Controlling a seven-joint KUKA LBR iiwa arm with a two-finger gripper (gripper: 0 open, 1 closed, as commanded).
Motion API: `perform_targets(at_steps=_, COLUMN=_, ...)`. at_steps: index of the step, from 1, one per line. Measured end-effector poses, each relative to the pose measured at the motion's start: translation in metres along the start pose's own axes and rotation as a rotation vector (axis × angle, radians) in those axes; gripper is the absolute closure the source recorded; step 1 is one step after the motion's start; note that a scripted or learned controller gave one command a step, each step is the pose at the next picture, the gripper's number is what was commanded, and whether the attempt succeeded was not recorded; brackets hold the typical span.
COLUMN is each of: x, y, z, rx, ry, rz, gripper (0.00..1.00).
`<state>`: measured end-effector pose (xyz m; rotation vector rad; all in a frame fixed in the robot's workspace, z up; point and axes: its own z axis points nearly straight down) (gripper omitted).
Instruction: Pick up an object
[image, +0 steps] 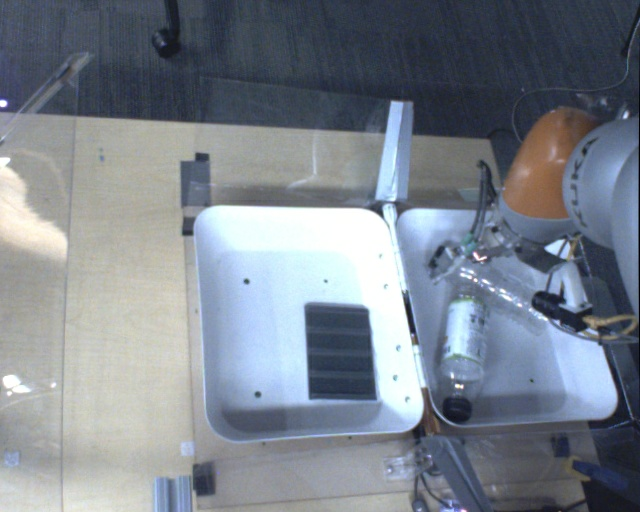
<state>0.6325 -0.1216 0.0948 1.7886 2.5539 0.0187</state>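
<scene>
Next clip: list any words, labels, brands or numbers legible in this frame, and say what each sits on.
No text can be read in this frame.
Clear bottle in the right bin: its pale label band carries print, too small and blurred to read.
Dark ribbed block in the left bin: no marking visible.
Arm with orange band: no legible marking.

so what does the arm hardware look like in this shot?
Grey rounded arm with a glossy orange band above the wrist. The gripper looks built from clear, see-through parts on a dark mount. Thin cables loop around the wrist, and a black connector with yellowish leads sits beside it.
</scene>
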Motion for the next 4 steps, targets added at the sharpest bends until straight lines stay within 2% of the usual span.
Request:
perform_targets(at_steps=1, x=0.0, y=0.034, z=0.005, rx=0.027, ry=0.012, rz=-0.024, gripper=0.0)
perform_targets(at_steps=2, x=0.011, y=-0.024, z=0.0, rx=0.001, ry=-0.001, rz=-0.056, gripper=0.0)
perform_targets(at_steps=3, x=0.01, y=-0.02, z=-0.013, rx=-0.009, ry=-0.005, rz=-0.057, gripper=1.0)
perform_targets(at_steps=4, x=0.047, y=0.06, z=-0.092, rx=0.014, ry=0.011, rz=-0.125, gripper=1.0)
